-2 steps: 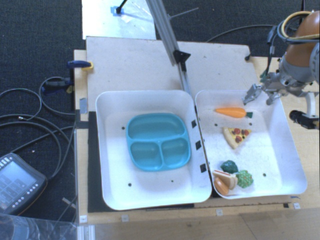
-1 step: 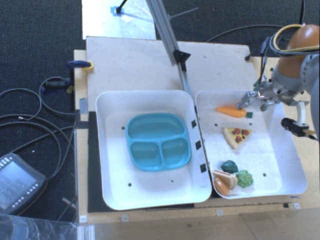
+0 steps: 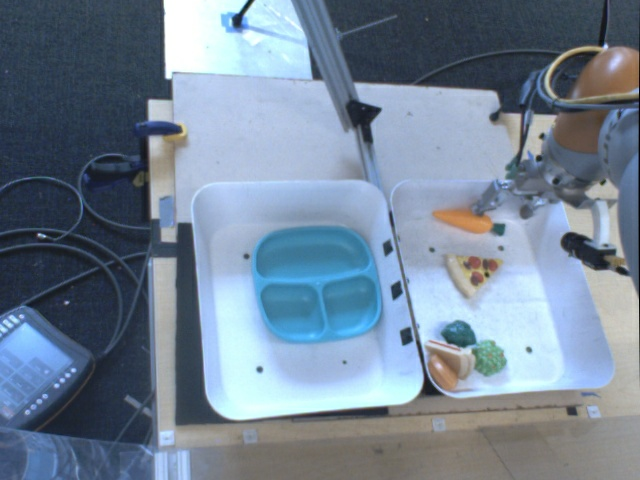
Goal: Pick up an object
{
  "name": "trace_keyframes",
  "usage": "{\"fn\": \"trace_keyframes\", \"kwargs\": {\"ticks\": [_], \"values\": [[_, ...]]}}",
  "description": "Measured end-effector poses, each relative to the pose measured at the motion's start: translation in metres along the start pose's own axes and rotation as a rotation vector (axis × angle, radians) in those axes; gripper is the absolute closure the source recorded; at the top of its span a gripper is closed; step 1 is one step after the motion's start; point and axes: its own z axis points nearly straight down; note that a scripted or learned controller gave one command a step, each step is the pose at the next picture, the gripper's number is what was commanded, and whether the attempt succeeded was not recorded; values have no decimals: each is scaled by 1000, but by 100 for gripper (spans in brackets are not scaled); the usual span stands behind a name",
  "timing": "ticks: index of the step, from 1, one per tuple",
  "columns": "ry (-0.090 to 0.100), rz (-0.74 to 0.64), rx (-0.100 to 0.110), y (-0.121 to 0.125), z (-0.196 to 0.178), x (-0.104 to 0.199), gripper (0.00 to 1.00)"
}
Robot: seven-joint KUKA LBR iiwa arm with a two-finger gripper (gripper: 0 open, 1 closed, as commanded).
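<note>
Two shallow white bins were seen side by side on the bench, the left bin (image 3: 215,268) in the middle of the frame and the right bin (image 3: 570,308) towards the right edge. A blue divided tray (image 3: 316,282) with three compartments was found lying flat in the left bin.

In the right bin several toy foods were spread out. A toy carrot (image 3: 464,220), orange with a small green end, was laid crosswise near the bin's upper rim. A pizza slice (image 3: 472,272) was placed just below it, apart from it. At the lower edge of the bin a dark green piece (image 3: 459,333), a light green broccoli floret (image 3: 489,357) and an orange and white piece (image 3: 447,364) were clustered close together.

The arm (image 3: 590,98) was seen at the upper right of the frame, grey with an orange band. The gripper (image 3: 492,197) was positioned at the upper part of the right bin, just beside the right end of the carrot. The fingers were too small and blurred for their spacing to be judged, and whether anything was gripped could not be told; the carrot was seen lying on the bin floor.

A slanted metal pole (image 3: 330,53) was seen crossing the upper middle of the frame.
</note>
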Motion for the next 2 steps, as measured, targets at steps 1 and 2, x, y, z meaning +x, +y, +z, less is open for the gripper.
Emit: {"fn": "trace_keyframes", "kwargs": {"ticks": [1, 2], "values": [[-3, -4, -6, 2, -13, 0, 100], [3, 0, 9, 8, -61, 7, 100]]}}
